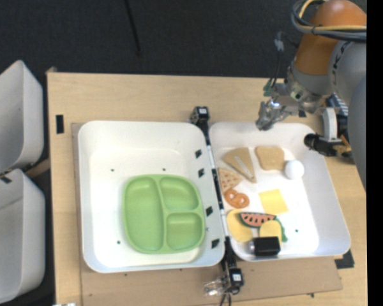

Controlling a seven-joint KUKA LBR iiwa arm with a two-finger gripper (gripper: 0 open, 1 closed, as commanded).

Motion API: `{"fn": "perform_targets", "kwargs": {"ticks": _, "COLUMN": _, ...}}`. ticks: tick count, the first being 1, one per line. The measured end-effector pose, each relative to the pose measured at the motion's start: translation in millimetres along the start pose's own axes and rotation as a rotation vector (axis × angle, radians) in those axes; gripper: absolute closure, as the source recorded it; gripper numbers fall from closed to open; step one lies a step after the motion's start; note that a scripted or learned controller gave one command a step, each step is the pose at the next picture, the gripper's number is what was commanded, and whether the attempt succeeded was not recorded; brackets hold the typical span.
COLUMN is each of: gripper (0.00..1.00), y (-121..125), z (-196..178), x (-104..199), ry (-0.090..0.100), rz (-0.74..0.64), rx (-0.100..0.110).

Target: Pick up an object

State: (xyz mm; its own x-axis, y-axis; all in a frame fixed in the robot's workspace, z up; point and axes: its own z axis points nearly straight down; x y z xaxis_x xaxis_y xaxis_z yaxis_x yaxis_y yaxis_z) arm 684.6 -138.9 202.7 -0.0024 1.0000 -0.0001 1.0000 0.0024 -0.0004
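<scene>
My gripper [266,121] hangs over the far rim of the right bin [329,225], with nothing seen between its fingers. Below it in that bin lie a tan bread slice [269,157], a tan wedge [240,162], a white egg [294,169], a pizza slice [228,179], an orange pretzel [236,199], a yellow cheese square [274,201], a watermelon slice [258,219], a yellow piece [239,228] and a black block [266,246]. The nearest of them, the bread slice, sits a short way in front of the gripper.
The left bin [99,171] holds a green divided plate [163,213]. A ridge with black clips [210,177] separates the two bins. The wooden bench [147,94] surrounds them.
</scene>
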Motion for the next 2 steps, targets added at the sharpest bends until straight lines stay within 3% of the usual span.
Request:
{"fn": "perform_targets", "kwargs": {"ticks": 1, "gripper": 1.0, "y": 1, "z": -37, "x": -2, "ry": -0.001, "rz": -0.001, "rx": 0.0}}
{"fn": "perform_targets", "kwargs": {"ticks": 2, "gripper": 1.0, "y": -19, "z": -24, "x": 49, "ry": 0.0, "rz": -0.002, "rx": 0.006}}
